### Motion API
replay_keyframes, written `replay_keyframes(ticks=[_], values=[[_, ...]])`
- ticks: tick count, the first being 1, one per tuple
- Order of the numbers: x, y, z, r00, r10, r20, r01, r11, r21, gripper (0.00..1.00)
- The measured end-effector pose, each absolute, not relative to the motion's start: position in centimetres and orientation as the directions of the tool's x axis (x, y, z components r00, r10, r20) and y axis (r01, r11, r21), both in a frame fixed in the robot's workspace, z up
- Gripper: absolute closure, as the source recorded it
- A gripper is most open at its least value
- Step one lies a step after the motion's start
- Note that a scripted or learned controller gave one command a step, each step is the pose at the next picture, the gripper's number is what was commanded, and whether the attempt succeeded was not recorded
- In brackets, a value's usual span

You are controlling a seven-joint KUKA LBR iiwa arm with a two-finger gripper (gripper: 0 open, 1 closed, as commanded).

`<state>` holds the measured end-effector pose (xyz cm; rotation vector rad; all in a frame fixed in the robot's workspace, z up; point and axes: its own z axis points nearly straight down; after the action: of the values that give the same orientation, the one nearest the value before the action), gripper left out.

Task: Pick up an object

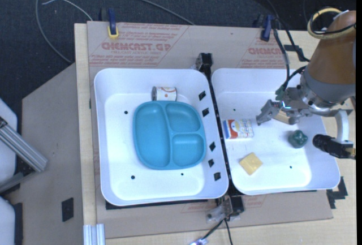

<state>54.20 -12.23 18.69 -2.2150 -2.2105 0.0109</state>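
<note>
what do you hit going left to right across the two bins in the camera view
Blue three-compartment plastic plate → small white and orange can lying on its side behind the plate → white carton with red and blue print → yellow sponge-like block → gripper → small dark green lump

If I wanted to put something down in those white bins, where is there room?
Left bin: a strip in front of the blue plate. Right bin: the back, and front beside the yellow block. Crowded around the gripper, carton and green object.
</note>
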Motion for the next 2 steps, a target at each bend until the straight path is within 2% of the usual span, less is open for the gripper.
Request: replay_keyframes(ticks=[1,2], values=[[54.5,-12.2,19.3,0.000,1.000,0.002,1.000,0.000,-0.002,0.00],[54.6,-12.1,15.0,0.000,1.000,0.003,1.000,0.000,-0.007,0.00]])
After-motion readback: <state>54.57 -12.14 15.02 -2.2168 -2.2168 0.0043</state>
